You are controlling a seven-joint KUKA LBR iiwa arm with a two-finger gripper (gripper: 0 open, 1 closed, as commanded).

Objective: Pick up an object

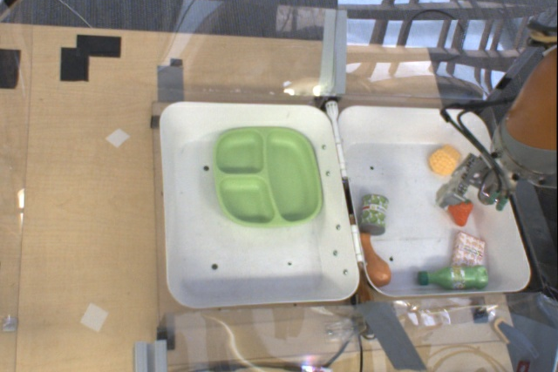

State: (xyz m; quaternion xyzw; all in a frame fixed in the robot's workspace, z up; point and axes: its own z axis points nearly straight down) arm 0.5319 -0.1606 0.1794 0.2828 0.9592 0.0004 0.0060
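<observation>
My gripper [459,190] hangs low over the right bin [401,152], near its right side. A small red-orange object [461,213] lies directly below and against the gripper's tip. Whether it is held cannot be told from here. A yellow bumpy object [445,158] sits just up and left of the gripper. Further down the bin are a pink box [469,250] and a green bottle [453,278] lying on its side. A small green can [374,213] stands near the bin's left wall, with a brown-orange object [377,267] below it.
The left bin [192,257] holds a light green divided plate [266,176] near its middle. A metal divider [345,187] runs between the two bins. The arm's orange band [534,113] and black cables [466,126] hang over the right bin's right edge.
</observation>
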